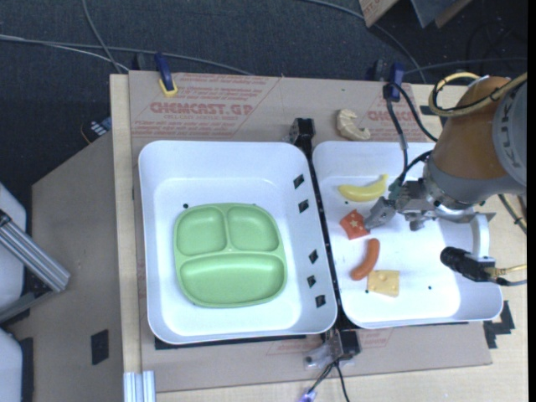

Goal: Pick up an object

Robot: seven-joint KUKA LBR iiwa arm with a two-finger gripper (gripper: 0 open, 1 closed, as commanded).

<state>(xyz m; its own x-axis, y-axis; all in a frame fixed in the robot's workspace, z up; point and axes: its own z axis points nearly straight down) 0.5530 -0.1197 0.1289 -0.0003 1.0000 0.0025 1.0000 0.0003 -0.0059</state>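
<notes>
Reaching in from the right, the grey arm [481, 153] hangs over the right bin [419, 308], its jaws [387, 209] low beside the banana [363, 191] and just above the red piece [354, 224]. Whether the jaws are open or closed cannot be told, and nothing shows between them. A sausage [365, 259] and a cheese wedge [384, 283] lie nearer the bin's front. The left bin [159, 170] carries a green divided plate [229, 254].
</notes>
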